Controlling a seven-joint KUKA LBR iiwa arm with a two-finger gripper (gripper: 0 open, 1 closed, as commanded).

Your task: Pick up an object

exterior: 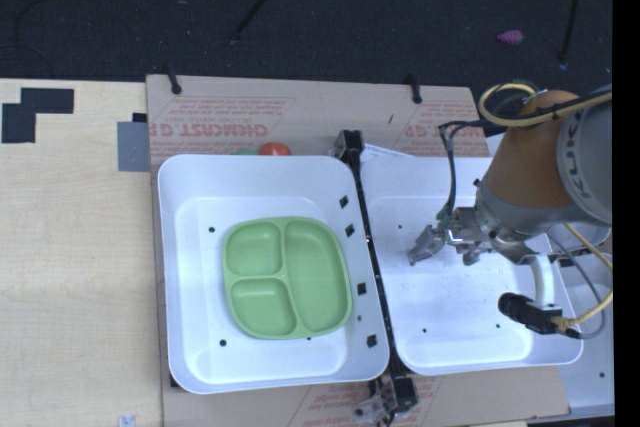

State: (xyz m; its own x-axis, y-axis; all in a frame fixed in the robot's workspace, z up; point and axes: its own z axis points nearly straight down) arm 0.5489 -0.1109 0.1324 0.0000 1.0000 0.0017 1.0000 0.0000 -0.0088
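A light green divided plate (287, 276) lies flat in the middle of the left bin (190, 215). My gripper (446, 251) hangs low over the middle of the right bin (420, 185), to the right of the plate and across the divider between the bins. Its fingers (424, 245) stand spread apart, open, with nothing between them. The grey arm with its orange band (535, 165) comes in from the right above the right bin.
A small red-orange thing (273, 150) sits just behind the left bin's far rim on the cardboard sheet (300, 115). A black rail (365, 255) runs between the two bins. Pale wooden bench top (70, 265) extends to the left.
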